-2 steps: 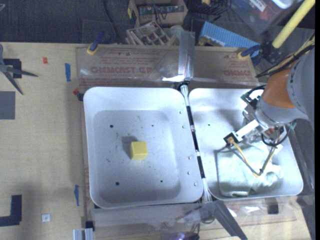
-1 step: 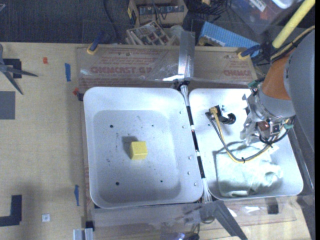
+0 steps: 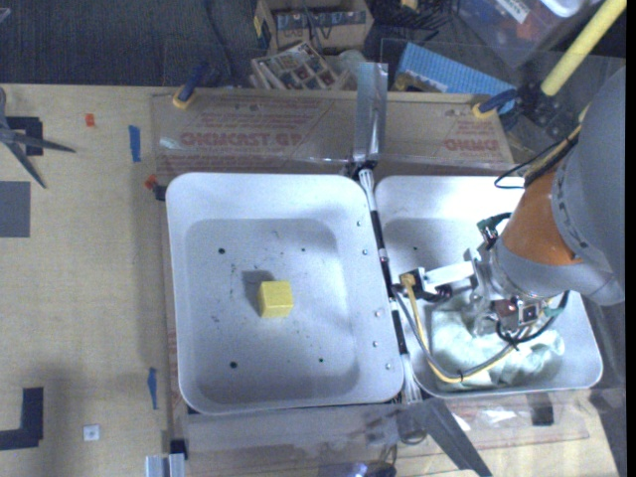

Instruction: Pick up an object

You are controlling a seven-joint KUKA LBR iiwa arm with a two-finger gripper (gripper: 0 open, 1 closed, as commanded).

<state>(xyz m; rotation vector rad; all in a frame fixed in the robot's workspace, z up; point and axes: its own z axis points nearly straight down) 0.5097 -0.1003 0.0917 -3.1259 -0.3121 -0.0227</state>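
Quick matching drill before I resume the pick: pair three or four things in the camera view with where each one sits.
Things:
1. yellow block
2. end effector
3. pale crumpled object
4. cardboard sheet

Places:
A. on the bench behind both bins
B. near the middle of the left bin
C. low over the right bin, reaching in from the view's right
D. on the floor of the right bin, under the arm's wrist

Pairs: 1-B, 2-C, 3-D, 4-A
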